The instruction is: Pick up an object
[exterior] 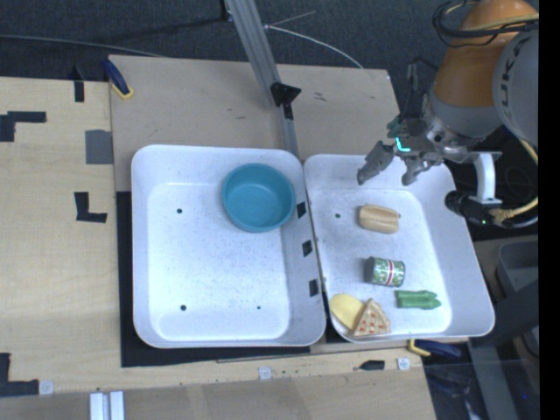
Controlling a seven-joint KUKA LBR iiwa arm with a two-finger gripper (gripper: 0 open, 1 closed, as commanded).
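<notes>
Claw (393, 170): mine, fingers spread, gripping nothing, above right bin's (464, 261) far end.
Bread roll (379, 219): nearest, just below my claw.
Green can (385, 272): farther down.
Green pod (417, 300): beyond.
Pizza slice (372, 319): near corner.
Blue bowl (257, 197): left bin (166, 261), well apart.

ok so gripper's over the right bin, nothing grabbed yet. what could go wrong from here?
1. The gripper sits open at the far end of the right bin, short of the bread roll; a straight descent would likely close on nothing.
2. The pizza slice touches the yellow piece beside the bin's near rim, so a grasp may catch both or hit the wall.
3. The can lies on its side and could roll.
</notes>
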